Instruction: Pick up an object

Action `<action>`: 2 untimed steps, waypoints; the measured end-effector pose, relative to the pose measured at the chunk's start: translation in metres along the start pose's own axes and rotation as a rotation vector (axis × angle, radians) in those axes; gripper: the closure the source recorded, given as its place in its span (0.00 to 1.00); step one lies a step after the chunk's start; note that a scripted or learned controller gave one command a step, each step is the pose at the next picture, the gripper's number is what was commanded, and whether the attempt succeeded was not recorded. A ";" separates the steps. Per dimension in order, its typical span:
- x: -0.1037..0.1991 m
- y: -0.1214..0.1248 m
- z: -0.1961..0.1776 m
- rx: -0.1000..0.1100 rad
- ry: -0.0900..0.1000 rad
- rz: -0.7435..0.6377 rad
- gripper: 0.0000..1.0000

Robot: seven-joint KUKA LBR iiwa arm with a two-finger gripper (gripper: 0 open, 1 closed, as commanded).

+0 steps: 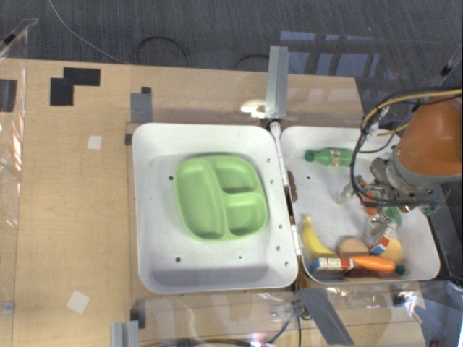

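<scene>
I took the right bin [329, 194] as my reference. At its near wall sat the clutter: a carrot [372, 264] lying flat along that wall, a small boxed item [327, 264] at the carrot's left end, a brownish rounded piece [352, 247] just behind them, and a banana [315, 238] curving up the near-left corner. Something yellow [393, 249] showed at the near-right, partly hidden. All of these were touching or nearly so, so I judged that corner a poor first target; a grasp there would likely nudge neighbours or catch the wall. The gripper [381, 219] hung over the bin's right half, just behind that pile, under the orange band [432, 144]; whether it was apart or together I couldn't tell, the wrist masked it, and I saw nothing between its tips. Farthest back, a green bottle [329, 155] lay on its side near the far wall, well apart from everything. I reckoned that was the cleaner pick: approach across its narrow width, centred. The left bin [145, 194] held a green divided tray [221, 197].
</scene>
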State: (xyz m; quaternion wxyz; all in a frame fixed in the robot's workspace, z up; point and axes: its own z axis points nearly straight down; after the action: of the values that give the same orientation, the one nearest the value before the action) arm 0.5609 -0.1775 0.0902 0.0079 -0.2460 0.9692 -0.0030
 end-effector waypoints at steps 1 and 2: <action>0.028 0.029 -0.001 0.003 -0.002 0.088 0.00; -0.008 0.074 -0.002 0.003 -0.004 0.004 0.00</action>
State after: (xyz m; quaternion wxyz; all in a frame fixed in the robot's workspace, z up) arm 0.5330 -0.1086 0.0914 0.0101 -0.2443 0.9696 -0.0038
